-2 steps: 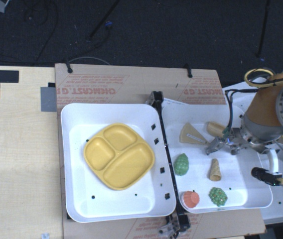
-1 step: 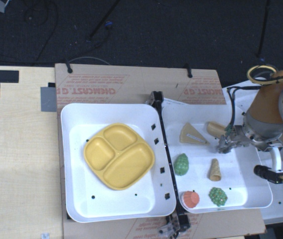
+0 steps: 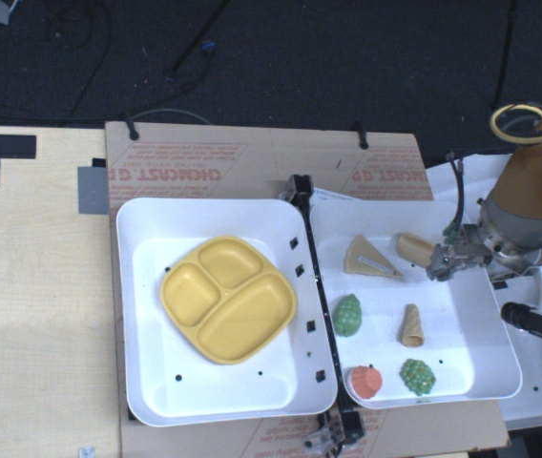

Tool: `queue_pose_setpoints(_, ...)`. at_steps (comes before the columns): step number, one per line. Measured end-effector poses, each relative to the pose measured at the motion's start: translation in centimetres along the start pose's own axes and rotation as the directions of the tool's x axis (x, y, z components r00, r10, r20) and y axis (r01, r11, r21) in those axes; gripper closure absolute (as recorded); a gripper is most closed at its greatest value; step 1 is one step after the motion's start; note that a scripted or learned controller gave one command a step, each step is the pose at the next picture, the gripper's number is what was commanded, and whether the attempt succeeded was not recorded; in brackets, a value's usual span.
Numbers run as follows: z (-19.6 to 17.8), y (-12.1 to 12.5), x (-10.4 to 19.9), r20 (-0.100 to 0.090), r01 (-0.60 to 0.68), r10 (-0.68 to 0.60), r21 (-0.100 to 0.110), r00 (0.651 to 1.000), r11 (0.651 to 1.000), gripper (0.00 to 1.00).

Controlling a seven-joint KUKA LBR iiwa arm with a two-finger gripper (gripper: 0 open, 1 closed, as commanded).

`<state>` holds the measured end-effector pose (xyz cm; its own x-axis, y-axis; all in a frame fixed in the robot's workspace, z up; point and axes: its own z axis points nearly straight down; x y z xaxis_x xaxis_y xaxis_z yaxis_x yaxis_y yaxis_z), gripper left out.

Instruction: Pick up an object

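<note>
Two shallow white bins sit side by side on the table [image 3: 32, 284], resting on a sheet of cardboard [image 3: 252, 165]. The left bin [image 3: 142, 256] holds a yellow plate [image 3: 229, 299] with three compartments, turned at a slant near the bin's middle.

The right bin [image 3: 486, 365] carries the small things. A tan wedge [image 3: 368, 258] lies near its upper left, and just to the right of it a pale tan roll [image 3: 412, 247] lies tilted by the upper edge. Below the wedge is a green lump [image 3: 347, 315]. A small tan cone [image 3: 411, 325] lies near the middle — wide end toward the bottom. At the bottom edge an orange-red round piece [image 3: 364, 382] sits in a white cup, and a bumpy green ball [image 3: 418, 377] lies just beside it.

The arm comes in from the right, its orange band above the grey wrist. The gripper [image 3: 443, 262] is low over the upper right part of the right bin, right next to the pale tan roll — whether it touches the roll cannot be told. Whether the fingers are spread or closed cannot be told either; nothing is seen between them.
</note>
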<state>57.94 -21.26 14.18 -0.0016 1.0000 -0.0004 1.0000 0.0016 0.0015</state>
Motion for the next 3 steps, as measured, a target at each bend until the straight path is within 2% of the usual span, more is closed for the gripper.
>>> queue_pose_setpoints(2,-11.3,1.4,0.0,0.002,0.001,-0.001,-0.004,1.000,1.000,1.00)
queue_pose_setpoints(3,-13.6,1.4,0.0,0.000,0.002,-0.002,0.001,1.000,1.000,1.00)
